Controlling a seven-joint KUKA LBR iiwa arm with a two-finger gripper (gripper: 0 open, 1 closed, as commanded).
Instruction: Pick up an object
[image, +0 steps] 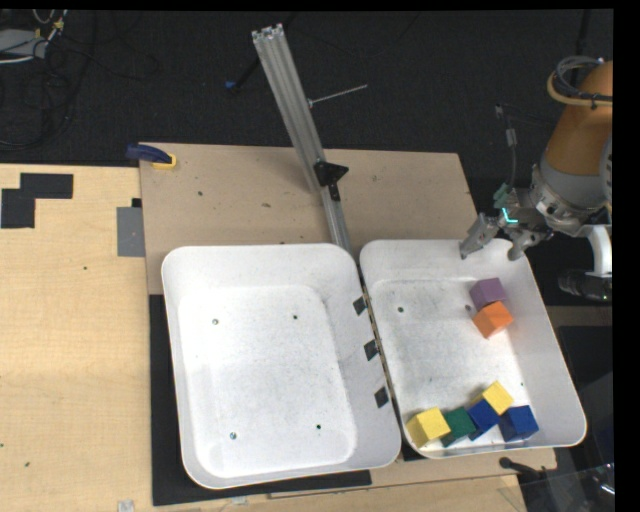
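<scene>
**Arm poised over the far rim of the right bin, nothing in its grasp**

We found the bench (250, 190) carrying two shallow white bins side by side. A slanted aluminium rail (297, 120) ran down from the top of the view and ended at the gap between the bins, with a black bracket (330, 174) clamped partway along it. A small blue and yellow clamp (152, 155) sat at the bench's far left corner. Three black clips (370, 348) lined the seam where the two bins met. None of these stood between the arm and the blocks.

The left bin (200, 270) showed us only its bare, speckled floor. The right bin (560, 370) held all the blocks. A purple block (488, 292) lay near its far right side, touching an orange block (493, 319) just in front of it. Along the near rim we saw a tight row: a yellow block (431, 426), a green block (459, 423), a blue block (481, 417), a second yellow block (497, 397) and another blue block (518, 422).

The gripper (497, 239) hung above the far right rim of the right bin, its two fingers spread apart with nothing between them. The purple block lay near it, just toward the bin's middle, untouched.
</scene>
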